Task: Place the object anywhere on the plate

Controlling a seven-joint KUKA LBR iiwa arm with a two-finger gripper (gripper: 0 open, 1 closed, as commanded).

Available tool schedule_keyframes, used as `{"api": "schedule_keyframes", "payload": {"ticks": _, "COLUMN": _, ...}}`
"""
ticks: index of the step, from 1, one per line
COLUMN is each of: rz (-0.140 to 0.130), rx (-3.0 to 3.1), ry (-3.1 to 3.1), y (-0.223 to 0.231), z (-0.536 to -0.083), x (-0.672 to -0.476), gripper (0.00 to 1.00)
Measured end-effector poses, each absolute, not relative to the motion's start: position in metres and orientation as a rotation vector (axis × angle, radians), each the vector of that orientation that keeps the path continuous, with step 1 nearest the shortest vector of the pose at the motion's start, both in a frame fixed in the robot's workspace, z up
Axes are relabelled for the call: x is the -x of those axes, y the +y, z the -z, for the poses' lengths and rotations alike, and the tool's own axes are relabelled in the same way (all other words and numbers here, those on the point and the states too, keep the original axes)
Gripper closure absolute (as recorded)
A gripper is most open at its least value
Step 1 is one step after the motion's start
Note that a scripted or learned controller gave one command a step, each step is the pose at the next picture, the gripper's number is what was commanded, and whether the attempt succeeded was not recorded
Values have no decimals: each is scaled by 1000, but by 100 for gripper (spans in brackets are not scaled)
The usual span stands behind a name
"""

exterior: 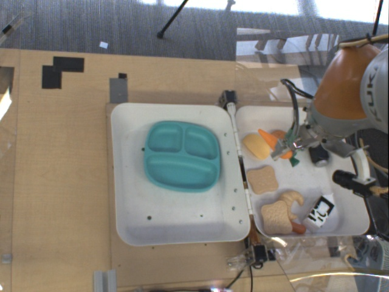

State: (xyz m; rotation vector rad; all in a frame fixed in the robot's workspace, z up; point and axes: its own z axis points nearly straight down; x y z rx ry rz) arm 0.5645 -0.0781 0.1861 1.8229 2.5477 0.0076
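Pale wooden worktop point(61, 181) carries two white bins. On the left bin point(176, 224) lies a smooth teal plate point(181, 156) with three compartments. Over the right bin point(349, 221), the pincer point(284, 149) meets a tapered orange carrot point(268, 138) lying diagonally, tip toward upper left; its grip I cannot tell.

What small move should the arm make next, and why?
Probably lower the claw a little onto the carrot beneath it in the right bin and try to grasp it. The claw sits right over the carrot, whether it holds it is unclear, and the teal plate in the left bin has no food on it yet.
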Motion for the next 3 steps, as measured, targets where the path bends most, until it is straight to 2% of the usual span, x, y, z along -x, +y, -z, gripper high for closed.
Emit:
{"api": "schedule_keyframes", "payload": {"ticks": 1, "rz": -7, "rx": -1823, "ry": 2548, "y": -78, "z": -186, "x": -565, "gripper": 0}}
{"api": "schedule_keyframes", "payload": {"ticks": 2, "rz": -7, "rx": -1823, "ry": 2548, "y": -78, "z": -186, "x": -565, "gripper": 0}}
{"api": "schedule_keyframes", "payload": {"ticks": 3, "rz": -9, "rx": -2270, "ry": 2160, "y": -66, "z": -185, "x": -571, "gripper": 0}}
